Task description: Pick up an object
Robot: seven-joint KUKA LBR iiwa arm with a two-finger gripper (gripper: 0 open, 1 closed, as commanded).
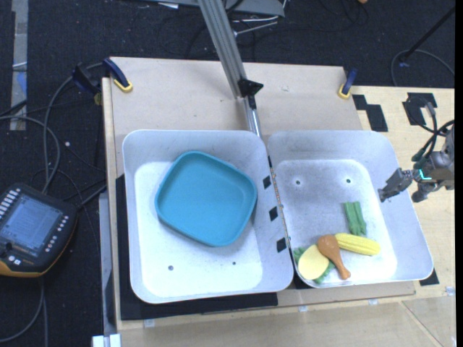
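Tool: you find the tool (397, 184) at the right edge of the right bin, low over its sloping wall; the dark fingers are small and blurred, so you cannot tell how far apart they stand, and you see nothing between them
Arm: it (439, 166) comes in from your right, above the bare counter beside the bin
Right bin: the right bin (318, 157) carries all the small pieces, gathered in its near right corner
Corn cob: the yellow corn cob (356, 244) lies flat, close under the green bean
Green bean: the green bean (354, 217) lies lengthwise just above the cob, the piece nearest to the tool
Wooden spoon: the brown wooden spoon (333, 253) lies slanted, its bowl beside the cob and its handle crossing the yellow slice
Yellow slice: the flat yellow slice (312, 264) sits against the near wall, touching the spoon, with a green leafy bit (297, 253) beside it
Crowding: you see the spoon, the slice and the cob packed close together
Left bin: the left bin (145, 266) holds a blue square plate (206, 198), lying flat and turned at a slant
Counter: the pale wooden counter (181, 92) has yellow clamps (121, 85) at its far corners
Pole: a metal pole (223, 38) slants down to the seam between the bins
Floor: a teach pendant (29, 228) lies on the floor to your left, with cables (54, 132) around it
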